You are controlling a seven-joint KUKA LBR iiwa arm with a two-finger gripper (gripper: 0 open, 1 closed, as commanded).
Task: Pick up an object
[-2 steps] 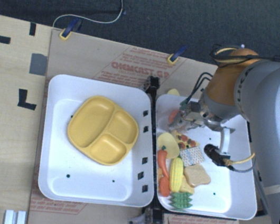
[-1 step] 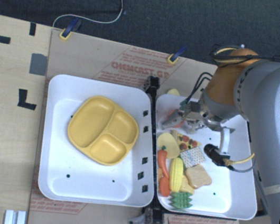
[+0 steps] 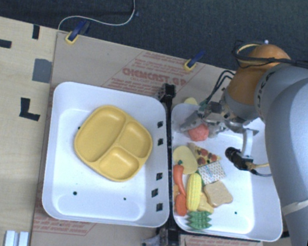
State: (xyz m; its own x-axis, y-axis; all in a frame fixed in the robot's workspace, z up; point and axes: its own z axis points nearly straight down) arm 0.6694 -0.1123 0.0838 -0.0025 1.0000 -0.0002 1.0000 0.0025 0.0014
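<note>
My gripper (image 3: 194, 122) hangs low over the far left part of the right bin (image 3: 255, 217). It is right above a pinkish-red toy food (image 3: 200, 134), touching or nearly touching its top. The gripper's grey body hides how that piece sits against it. In front of it lie a pizza slice (image 3: 202, 154), a pale yellow round piece (image 3: 185, 160), a carrot (image 3: 179, 180), a corn cob (image 3: 194, 192), a slice of bread (image 3: 217, 194), a checkered packet (image 3: 212, 172) and a green leafy piece (image 3: 199, 220).
A yellow divided plate (image 3: 114, 142) lies in the left bin (image 3: 53, 190). A small pale yellow item (image 3: 190, 102) sits at the right bin's far left corner. The black divider (image 3: 164, 150) runs between the bins. The grey arm (image 3: 295, 126) covers the right bin's far right side.
</note>
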